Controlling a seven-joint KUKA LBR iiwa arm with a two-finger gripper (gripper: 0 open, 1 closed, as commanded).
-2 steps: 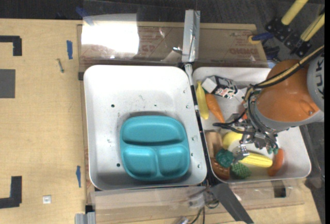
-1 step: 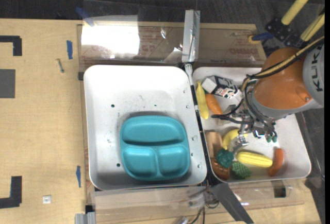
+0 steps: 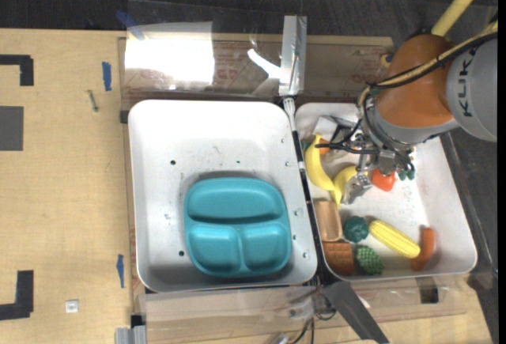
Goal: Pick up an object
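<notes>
My gripper [image 3: 360, 184] hangs low over the back left part of the right bin [image 3: 455, 212], below the orange wrist band. It sits right above a small yellow piece [image 3: 345, 179] and beside a yellow banana [image 3: 318, 167] that lies along the bin's left wall. Just to its right lies a red-orange carrot with a green top [image 3: 386, 180]. The arm hides what is directly beneath the gripper.
Toward the right bin's front lie a corn cob [image 3: 394, 239], a teal piece [image 3: 356, 228], a green piece [image 3: 368, 259], a tan bun [image 3: 328, 219], a waffle-like piece [image 3: 339, 256] and a reddish sausage [image 3: 427, 246]. A teal divided tray [image 3: 237, 225] lies in the left bin [image 3: 158, 145].
</notes>
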